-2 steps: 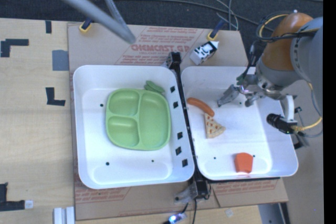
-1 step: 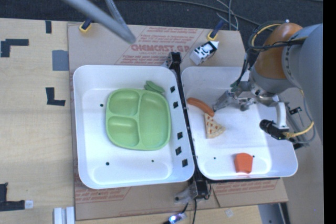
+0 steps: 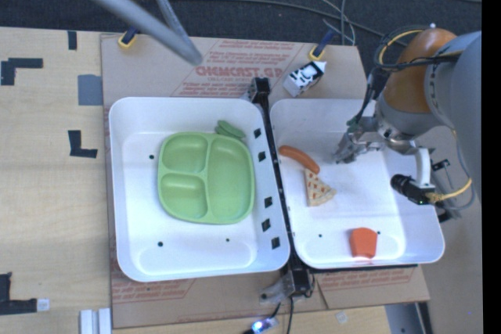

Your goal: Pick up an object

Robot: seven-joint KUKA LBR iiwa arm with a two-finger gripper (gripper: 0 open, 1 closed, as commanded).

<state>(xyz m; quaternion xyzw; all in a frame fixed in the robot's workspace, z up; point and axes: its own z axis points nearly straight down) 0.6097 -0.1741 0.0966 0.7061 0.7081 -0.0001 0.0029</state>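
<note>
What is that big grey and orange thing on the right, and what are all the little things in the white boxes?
That is a robot arm. A computer program moves it, and its job is to pick up an object. The picture comes from one camera fixed above the bench, looking down at a slant.

At the arm's end is its tool, like a hand with two fingers. It hangs over the right bin, with nothing between its fingers that I can see.

The right bin holds toy food: a hot dog, a pizza slice and an orange block. The left bin holds a green tray with compartments. A small black and white toy sits on the cardboard behind the bins.
</note>
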